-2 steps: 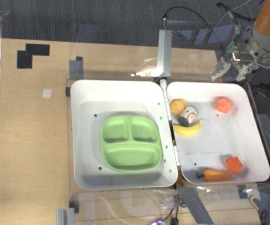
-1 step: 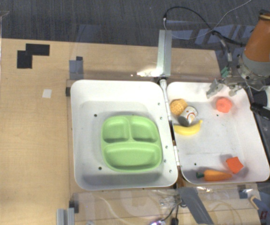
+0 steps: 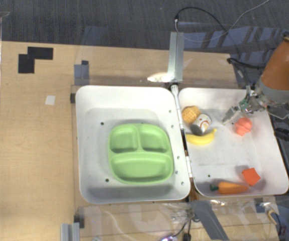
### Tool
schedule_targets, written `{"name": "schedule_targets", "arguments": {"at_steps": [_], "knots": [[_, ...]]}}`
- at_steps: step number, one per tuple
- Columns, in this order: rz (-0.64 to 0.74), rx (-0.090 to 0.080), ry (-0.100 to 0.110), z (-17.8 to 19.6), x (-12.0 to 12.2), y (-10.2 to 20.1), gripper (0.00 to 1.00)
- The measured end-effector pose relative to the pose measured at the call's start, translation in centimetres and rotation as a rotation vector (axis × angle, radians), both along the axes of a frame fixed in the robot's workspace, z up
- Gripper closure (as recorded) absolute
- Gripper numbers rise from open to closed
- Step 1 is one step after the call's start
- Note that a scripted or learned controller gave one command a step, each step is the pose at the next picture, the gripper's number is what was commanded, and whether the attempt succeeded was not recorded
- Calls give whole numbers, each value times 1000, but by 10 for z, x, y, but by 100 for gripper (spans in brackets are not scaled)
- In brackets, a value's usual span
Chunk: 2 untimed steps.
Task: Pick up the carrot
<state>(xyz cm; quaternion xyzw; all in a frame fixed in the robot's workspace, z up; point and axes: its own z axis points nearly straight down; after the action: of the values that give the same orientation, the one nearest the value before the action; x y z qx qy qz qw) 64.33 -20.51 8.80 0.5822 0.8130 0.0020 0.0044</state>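
From my seat the gripper hangs over the far part of the right bin, and I cannot tell whether it is spread or closed; the view gives me only a small metallic tangle at the wrist, and nothing visibly sits in it. So I judge the pick as not yet begun in any useful sense. The carrot lies flat along the near wall of that same bin, well apart from the gripper and toward the camera from it, its green end pointing toward the left bin. An orange block sits just beside the carrot's thick end, close enough that I would watch for it during a descent. Right beside the gripper, slightly nearer the camera, is a pink strawberry-like toy. Further off toward the bins' shared divider sit a banana, a small can and a round yellow waffle-textured piece. The green divided plate rests in the other bin. What remains, as I read it, is everything: travel toward the near wall, line up along the carrot, come down, close and lift.
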Motion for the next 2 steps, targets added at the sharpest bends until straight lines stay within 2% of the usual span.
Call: {"name": "schedule_targets", "arguments": {"at_steps": [1, 2], "knots": [[91, 1, 2, 5, 17, 104, 0], [-15, 2, 1, 99, 27, 130, 0]]}}
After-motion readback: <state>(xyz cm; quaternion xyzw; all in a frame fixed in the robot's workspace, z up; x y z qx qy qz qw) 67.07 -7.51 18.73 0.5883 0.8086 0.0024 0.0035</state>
